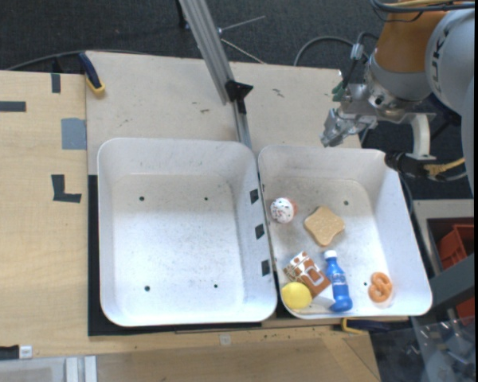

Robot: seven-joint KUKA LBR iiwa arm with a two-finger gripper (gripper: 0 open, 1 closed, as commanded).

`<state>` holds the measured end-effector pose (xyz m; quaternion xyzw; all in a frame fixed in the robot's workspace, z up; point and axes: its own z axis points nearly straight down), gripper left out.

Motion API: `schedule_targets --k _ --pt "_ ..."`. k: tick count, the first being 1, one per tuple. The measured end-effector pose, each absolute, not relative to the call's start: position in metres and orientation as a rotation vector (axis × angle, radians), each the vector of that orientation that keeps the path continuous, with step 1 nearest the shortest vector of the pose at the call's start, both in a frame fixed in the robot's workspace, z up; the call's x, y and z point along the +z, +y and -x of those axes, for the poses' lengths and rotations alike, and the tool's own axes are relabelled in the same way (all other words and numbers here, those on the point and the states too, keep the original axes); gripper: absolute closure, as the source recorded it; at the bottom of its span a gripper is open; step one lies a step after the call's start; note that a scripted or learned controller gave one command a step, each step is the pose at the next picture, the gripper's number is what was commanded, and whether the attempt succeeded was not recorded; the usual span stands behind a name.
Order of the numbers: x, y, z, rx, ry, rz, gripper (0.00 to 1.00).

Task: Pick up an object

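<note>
- End effector hangs above the far rim of the right bin, at its upper-left corner area, over the surface just behind the bin.
- Finger state: cannot tell; the tips are dark and small against the bin edge. Nothing visible between them.
- Candidate objects all lie in the right bin, toward the near side from the end effector: white ball, bread slice, blue bottle, brown-and-white carton, yellow ball, orange ring-like item.
- Left bin holds no visible object.
- Key relation: the bread slice is the closest piece, lying nearly straight toward the camera from the end effector and well below it; the white ball sits just left of that line.
- Bottle's long axis runs roughly far-to-near, cap at the far end; it touches or nearly touches the carton.
- Judgement: grasp not yet begun; next move calls for travel inward over the bin, then descent.
</note>
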<state>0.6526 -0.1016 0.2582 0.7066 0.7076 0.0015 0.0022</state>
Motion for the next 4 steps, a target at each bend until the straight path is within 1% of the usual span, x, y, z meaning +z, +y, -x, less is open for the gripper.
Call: schedule_targets --k 1,2,3,4 --pt "0.261 -0.050 -0.629 0.000 2.230 -2.217 1.00" --pt "0.260 -0.008 -0.597 -0.003 2.229 -2.218 1.00" --pt "0.256 0.032 -0.577 -0.003 2.229 -2.218 1.00" --pt "0.233 0.076 -0.556 -0.006 2.230 -2.219 1.00"
